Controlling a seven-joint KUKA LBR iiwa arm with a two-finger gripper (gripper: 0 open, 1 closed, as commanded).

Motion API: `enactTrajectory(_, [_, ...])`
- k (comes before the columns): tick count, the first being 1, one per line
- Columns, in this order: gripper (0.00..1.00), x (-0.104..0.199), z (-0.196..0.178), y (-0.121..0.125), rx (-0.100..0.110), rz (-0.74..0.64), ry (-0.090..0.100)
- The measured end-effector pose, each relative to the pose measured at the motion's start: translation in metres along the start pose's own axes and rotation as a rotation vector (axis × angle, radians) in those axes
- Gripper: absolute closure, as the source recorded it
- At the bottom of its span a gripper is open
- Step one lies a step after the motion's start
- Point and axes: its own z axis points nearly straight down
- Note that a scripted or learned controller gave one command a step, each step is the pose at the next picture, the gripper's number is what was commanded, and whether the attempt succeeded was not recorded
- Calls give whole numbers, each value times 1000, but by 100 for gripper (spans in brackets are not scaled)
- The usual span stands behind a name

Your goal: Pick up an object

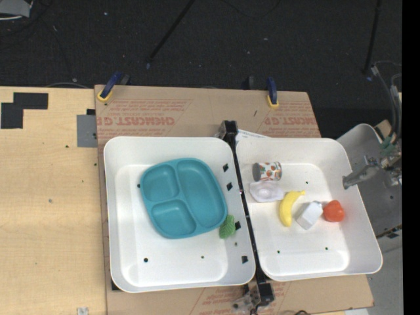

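Apparently the gripper (380, 166) is being kept just outside the right bin (354, 254), probably to leave it unobstructed; released or clenched cannot be told. The red object (334, 211), nearest to it, is lying inside, beside a white block (308, 215) and a banana (289, 207).

Plate (182, 197) in left bin (125, 241); banana (289, 207) in right bin (328, 254).

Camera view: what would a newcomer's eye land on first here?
Probably the teal divided plate in the left bin, with a small green piece at its lower right edge. Next, the cluster in the right bin: a yellow banana, a red object, a white block and a patterned cup lying on its side.
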Motion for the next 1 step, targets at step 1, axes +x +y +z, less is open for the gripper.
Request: enactTrajectory(1, [100,0,-6,1,6,-1,1])
